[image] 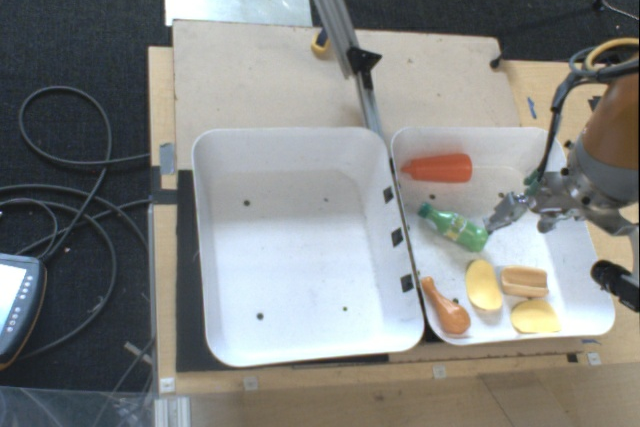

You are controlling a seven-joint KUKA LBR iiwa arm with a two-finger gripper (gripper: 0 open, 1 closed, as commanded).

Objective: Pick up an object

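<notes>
we see pincer (503, 212) over right bin (580, 260), nothing visibly held, opening: cannot tell | green bottle (455, 227) lies just left of it and slightly lower, long axis slanting down-right, neck toward the divider | we judge it the nearest pick

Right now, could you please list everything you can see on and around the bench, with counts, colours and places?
Shallow white plastic bins: 2, white, side by side on the bench.
Orange carrot-shaped toy: 1, orange, far end of the right bin.
Green plastic bottle: 1, green, middle of the right bin, lying down.
Orange-brown drumstick-shaped toy: 1, near-left corner of the right bin.
Yellow oval toy pieces: 2, yellow, near end of the right bin.
Tan bun-shaped toy: 1, tan, near end of the right bin.
Black cables: several, on the floor at left.
Gripper: 1, grey, over the right bin, beside the bottle.
</notes>
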